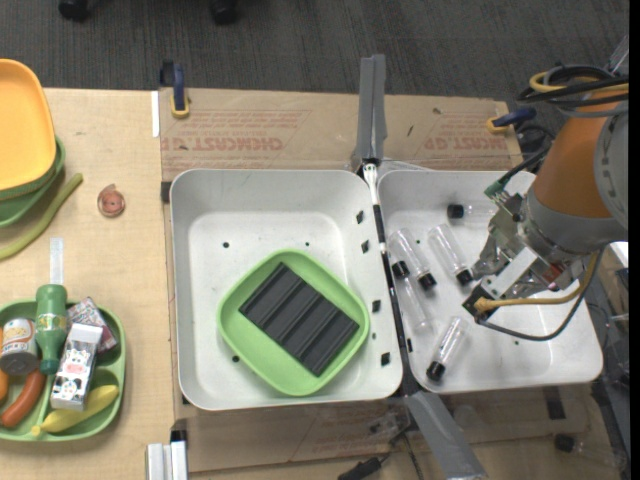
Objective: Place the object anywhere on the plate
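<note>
Several clear tubes (pixel 448 343) lie in the right bin (pixel 560 368); I cannot tell the gripper's (pixel 484 296) grip above them.

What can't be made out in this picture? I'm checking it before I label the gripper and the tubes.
- Gripper, camera view: its fingers blend into cables and the wrist, so open or shut is unclear.
- Clear tubes in the right bin: see-through against white, so the exact count is uncertain.
- Dark slab on the green plate: what it is cannot be told.
- Yellow plate: cut by the left edge.
</note>
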Robot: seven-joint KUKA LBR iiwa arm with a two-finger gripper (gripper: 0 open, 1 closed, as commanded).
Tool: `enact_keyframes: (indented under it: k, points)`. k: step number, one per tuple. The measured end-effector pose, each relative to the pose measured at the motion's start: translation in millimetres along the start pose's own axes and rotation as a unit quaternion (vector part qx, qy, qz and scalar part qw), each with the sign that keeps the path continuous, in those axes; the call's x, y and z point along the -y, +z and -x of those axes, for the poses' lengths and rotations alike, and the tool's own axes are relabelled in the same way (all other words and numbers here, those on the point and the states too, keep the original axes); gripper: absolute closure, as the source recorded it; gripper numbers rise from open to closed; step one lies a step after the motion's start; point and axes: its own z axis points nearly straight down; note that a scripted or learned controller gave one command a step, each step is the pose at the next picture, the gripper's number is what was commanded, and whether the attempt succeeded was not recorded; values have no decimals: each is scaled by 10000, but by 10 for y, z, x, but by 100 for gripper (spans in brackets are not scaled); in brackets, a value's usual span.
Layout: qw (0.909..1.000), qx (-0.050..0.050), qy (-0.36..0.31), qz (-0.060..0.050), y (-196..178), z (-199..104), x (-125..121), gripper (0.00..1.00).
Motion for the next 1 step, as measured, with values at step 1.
enact_keyframes:
  k: [1]
  points:
    - [10000, -1, 1, 1, -1, 0, -1, 0]
